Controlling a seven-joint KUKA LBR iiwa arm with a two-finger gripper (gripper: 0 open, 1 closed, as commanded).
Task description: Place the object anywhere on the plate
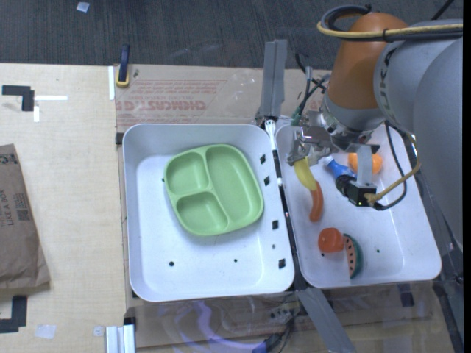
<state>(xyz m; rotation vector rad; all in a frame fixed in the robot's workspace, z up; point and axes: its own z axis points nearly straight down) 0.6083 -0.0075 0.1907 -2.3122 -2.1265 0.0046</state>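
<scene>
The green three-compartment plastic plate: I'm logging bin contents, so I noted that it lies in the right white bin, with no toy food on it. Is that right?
Not quite. The camera view shows the green three-compartment plastic plate lying in the left white bin, not the right one. The rest stands: no toy food on it. The yellow toy banana and the watermelon slice lie in the right white bin.

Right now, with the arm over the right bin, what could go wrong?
The gripper sits at the banana's top end, so an end grab may let it swing or slip. The hot dog touches the banana's lower end and could get dragged. The plate lies across the bin divider; a low carry may clip it.
</scene>
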